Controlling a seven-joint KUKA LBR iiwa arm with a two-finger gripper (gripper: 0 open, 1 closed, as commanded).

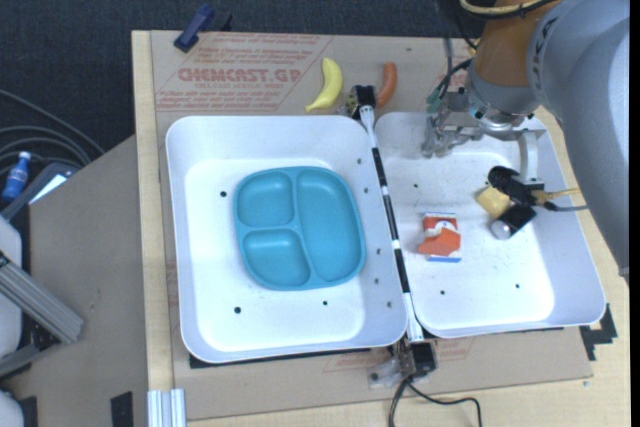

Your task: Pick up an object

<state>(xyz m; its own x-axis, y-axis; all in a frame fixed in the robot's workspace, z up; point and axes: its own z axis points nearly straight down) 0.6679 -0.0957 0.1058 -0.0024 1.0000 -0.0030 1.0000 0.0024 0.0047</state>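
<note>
Nearest you, orange box (440,237) is sitting at six o'clock below your gripper (447,137); its grip's unreadable.

Left white bin (200,245) holds a teal divided plate (299,226), three compartments, sitting roughly centre. Brown board (240,75) with red "CHEMCAST" print lies on the counter (160,335) at 12 o'clock of that bin. Yellow banana (326,85) rests on the board just past the bin's 1 o'clock corner; an orange sausage-shaped piece (386,83) sits near it, at its 3 o'clock. Blue clip (194,28) at the board's 11 o'clock corner. Black cables (40,130) at 9 o'clock.
</note>
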